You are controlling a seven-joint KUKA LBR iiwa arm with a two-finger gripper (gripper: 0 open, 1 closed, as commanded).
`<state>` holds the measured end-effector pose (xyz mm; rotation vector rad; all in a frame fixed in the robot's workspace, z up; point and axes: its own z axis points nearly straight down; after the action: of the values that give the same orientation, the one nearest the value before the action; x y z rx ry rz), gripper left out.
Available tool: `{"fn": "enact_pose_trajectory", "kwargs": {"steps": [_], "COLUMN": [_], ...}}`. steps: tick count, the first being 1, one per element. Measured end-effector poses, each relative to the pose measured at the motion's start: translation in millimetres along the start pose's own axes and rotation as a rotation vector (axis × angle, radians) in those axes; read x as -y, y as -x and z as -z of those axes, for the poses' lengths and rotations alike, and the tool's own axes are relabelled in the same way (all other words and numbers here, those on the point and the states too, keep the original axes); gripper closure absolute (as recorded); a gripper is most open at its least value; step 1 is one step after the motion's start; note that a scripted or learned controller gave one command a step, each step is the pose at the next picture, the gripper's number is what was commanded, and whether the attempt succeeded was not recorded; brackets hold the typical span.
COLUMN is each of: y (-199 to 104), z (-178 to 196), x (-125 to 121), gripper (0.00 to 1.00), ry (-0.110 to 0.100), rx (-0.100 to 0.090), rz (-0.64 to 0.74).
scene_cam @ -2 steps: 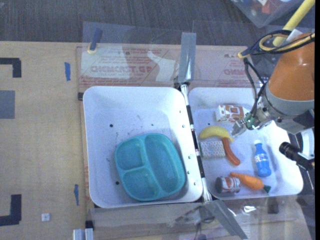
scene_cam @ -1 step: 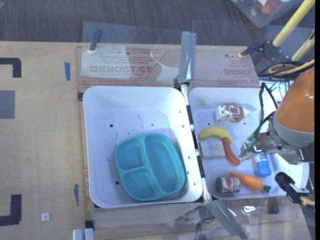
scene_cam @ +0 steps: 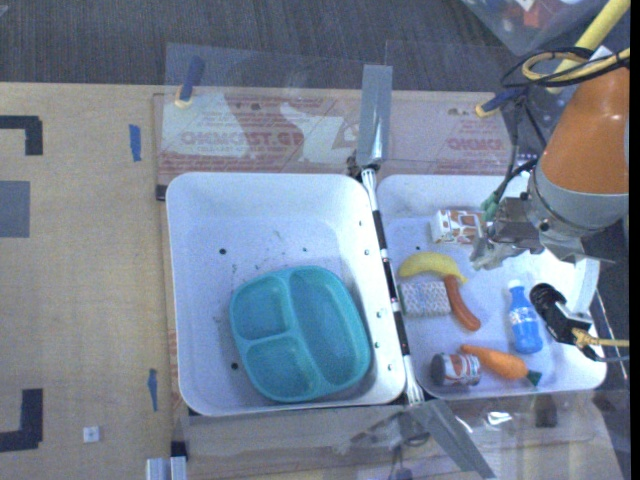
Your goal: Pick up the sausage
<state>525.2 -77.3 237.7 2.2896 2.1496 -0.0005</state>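
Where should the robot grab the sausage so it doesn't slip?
Grab the sausage at its middle, coming straight down, fingers closing across its narrow width. It lies flat and slanted, its upper end by the banana and sponge, so the lower half has more room.

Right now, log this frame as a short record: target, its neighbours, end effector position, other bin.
target: sausage, lying in the right bin, not held
neighbours: banana at its upper end, sponge to its left, carrot below
end effector: above the right bin, up and right of the sausage, apart from it
left bin: holds a teal divided plate
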Motion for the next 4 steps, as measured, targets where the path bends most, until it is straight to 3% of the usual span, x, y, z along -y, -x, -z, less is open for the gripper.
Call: {"fn": "enact_pose_trajectory", "kwargs": {"steps": [1,2,3,4], "y": [-16.3,5.9,2.3,42.6], "z": [14.6,-0.3,5.4,33.8], "x": [46.9,43.0,45.3,42.7], "gripper": [1.0,1.0,1.0,1.0], "ry": [-0.003,-0.004,0.0,0.0], "rx": [-0.001,-0.002,0.0,0.001], "rz": [0.058,-0.012,-0.119,-0.388]}}
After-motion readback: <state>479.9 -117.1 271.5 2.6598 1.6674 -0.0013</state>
